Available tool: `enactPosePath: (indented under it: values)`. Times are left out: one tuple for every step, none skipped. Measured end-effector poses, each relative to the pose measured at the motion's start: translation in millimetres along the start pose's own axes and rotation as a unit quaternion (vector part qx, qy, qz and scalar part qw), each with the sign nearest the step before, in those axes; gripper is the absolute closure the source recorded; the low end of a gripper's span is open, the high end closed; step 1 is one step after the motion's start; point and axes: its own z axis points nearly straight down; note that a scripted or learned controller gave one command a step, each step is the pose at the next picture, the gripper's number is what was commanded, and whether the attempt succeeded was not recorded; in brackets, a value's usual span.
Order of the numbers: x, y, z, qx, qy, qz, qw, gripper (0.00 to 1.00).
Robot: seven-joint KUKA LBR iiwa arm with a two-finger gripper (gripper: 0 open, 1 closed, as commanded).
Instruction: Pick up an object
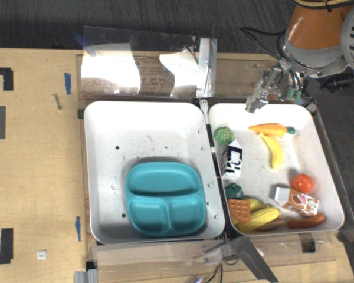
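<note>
1. Objects all lie loose in the right bin (pixel 318 134) — carrot (pixel 270 129), banana (pixel 275 150), tomato (pixel 302 183), corn (pixel 264 217) among them; none lifted.
2. Gripper (pixel 261 97) hangs over the bin's far rim, near the carrot, holding nothing — can't tell how wide it stands.
3. Left bin (pixel 106 128) has a teal tray (pixel 165 198).
4. Judgement: pick not started; choose, descend, grasp, lift all remain.

The scene is evenly and brightly lit from above. Strong glare washes out the clear plastic sheet (pixel 144 69) at upper centre. The teal tray (pixel 165 198) casts a soft shadow to its left on the left bin (pixel 106 128). Focus is slightly soft throughout, and the dark floor along the top looks grainy.
</note>
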Motion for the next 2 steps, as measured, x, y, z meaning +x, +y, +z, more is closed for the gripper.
enactPosePath:
  values:
    - [16,-12,-21,0.000,0.003,-0.091,0.9959,1.00]
    - [15,31,-17,-0.001,0.002,-0.139,0.9904,1.00]
